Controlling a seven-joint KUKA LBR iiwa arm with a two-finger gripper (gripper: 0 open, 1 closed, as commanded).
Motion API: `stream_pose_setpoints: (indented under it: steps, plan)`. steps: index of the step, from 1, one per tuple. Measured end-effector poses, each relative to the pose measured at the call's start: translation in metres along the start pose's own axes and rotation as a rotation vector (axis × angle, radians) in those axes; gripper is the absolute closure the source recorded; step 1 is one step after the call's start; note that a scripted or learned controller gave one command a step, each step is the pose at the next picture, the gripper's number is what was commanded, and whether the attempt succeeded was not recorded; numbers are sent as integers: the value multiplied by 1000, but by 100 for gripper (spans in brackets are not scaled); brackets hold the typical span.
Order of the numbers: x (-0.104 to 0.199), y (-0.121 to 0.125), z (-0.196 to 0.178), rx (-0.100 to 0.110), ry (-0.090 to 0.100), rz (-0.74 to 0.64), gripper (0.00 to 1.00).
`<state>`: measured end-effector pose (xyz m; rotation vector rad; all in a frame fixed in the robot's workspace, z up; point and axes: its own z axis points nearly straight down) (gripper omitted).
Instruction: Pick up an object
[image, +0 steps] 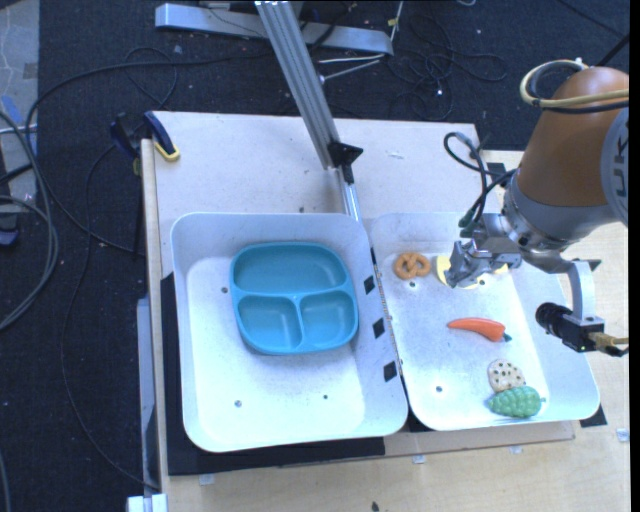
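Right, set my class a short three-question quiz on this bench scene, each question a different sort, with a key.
1. True or false: the blue tray lies in the left bin.
2. Which item lies nearest the gripper? A) pretzel B) carrot C) green toy
3. Fill in: the cookie sits just above the ____ toy in the camera view.

Key: 1 true. 2 A. 3 green.
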<state>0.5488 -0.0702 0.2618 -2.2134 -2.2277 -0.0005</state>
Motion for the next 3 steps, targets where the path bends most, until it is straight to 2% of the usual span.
stream_pose_setpoints:
  steps: [2,3]
  plan:
    - [98,6,-1,0,0,-1,100]
    - [157,17,16,0,0,-1,100]
